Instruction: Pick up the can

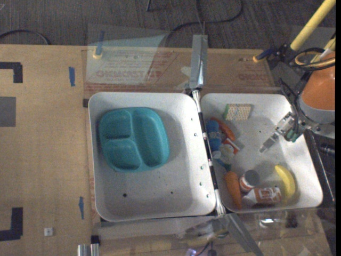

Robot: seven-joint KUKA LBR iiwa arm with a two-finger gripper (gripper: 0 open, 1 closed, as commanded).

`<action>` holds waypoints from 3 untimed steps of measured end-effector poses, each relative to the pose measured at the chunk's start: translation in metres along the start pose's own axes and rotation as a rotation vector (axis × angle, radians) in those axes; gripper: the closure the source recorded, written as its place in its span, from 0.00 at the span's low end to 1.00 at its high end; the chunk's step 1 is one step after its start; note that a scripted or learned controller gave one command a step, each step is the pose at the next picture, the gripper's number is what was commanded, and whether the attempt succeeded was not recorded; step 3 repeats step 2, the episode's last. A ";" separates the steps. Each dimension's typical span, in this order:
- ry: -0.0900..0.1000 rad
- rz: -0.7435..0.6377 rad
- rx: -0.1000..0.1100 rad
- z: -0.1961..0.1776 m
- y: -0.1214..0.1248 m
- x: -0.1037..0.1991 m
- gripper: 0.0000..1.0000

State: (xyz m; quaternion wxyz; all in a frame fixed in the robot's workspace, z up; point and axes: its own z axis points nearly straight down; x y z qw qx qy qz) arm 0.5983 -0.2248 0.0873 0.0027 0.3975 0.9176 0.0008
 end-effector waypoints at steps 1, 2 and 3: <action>-0.003 0.069 -0.001 -0.185 -0.007 0.006 0.00; -0.002 0.160 0.001 -0.285 0.052 -0.046 0.00; -0.002 0.160 0.001 -0.285 0.052 -0.046 0.00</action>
